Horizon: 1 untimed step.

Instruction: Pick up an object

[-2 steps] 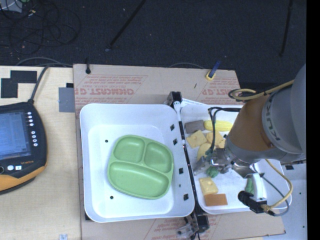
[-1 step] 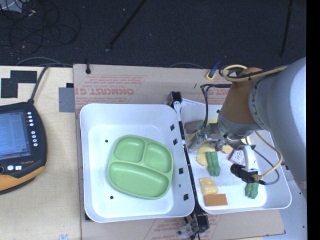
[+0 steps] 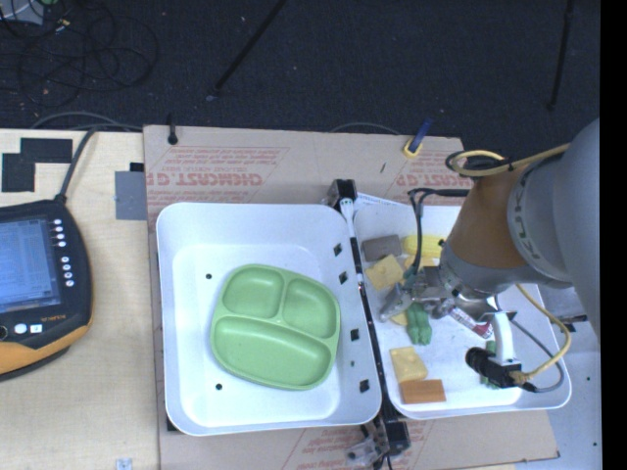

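Gripper: low in right bin, over green object.
Fingers: state cannot tell.
Left bin: green divided tray.

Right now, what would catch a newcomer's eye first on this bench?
The green divided plate lying alone in the left bin stands out most. Next, the arm reaching in from the right over the right bin, its gripper low among a green object and yellow blocks.
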Available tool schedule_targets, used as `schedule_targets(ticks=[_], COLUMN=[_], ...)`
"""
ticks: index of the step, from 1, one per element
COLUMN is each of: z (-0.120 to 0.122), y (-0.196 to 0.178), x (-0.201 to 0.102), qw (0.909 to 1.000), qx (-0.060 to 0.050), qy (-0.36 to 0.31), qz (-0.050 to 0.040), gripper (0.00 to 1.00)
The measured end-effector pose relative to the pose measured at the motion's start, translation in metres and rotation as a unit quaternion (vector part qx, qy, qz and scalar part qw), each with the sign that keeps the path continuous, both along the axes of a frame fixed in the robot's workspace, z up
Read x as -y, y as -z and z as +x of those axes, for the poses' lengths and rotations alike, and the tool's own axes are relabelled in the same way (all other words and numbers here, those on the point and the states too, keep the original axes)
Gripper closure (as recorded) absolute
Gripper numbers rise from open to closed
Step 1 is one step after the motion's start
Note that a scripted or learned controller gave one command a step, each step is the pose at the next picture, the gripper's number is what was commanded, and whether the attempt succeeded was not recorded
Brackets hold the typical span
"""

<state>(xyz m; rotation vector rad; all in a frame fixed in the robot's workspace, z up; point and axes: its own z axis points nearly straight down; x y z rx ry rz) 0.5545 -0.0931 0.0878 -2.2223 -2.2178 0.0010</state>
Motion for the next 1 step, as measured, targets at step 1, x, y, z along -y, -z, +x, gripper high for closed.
schedule_targets(ticks=[1], z=[0.0108], y=[0.0002], x=[0.0023], qw=[1.0], qx=[-0.001], qy=[-0.002], qz=[0.0008], gripper=[0.0])
